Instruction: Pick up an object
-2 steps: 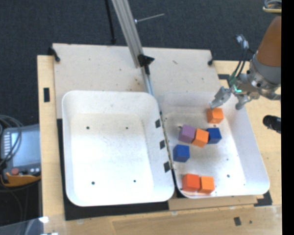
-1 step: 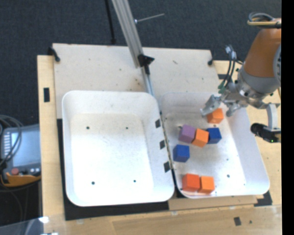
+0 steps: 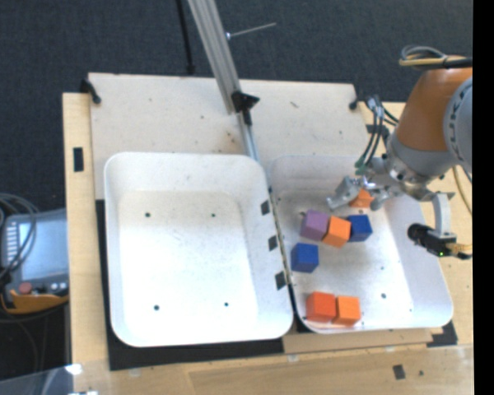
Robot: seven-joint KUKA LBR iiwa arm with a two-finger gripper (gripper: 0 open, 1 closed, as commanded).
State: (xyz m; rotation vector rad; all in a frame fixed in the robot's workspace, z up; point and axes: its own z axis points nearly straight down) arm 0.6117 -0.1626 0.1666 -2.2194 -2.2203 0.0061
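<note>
Gripper [image 3: 361,194] low in right bin [image 3: 424,299], fingers clamped on small orange block [image 3: 363,197], at 12 o'clock from cluster: purple cube [image 3: 314,225], orange cube [image 3: 338,230], blue cube [image 3: 360,227].

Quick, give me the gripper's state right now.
Gripper: low over the right bin, with an orange block at its tip; open, shut or holding cannot be told.
</note>
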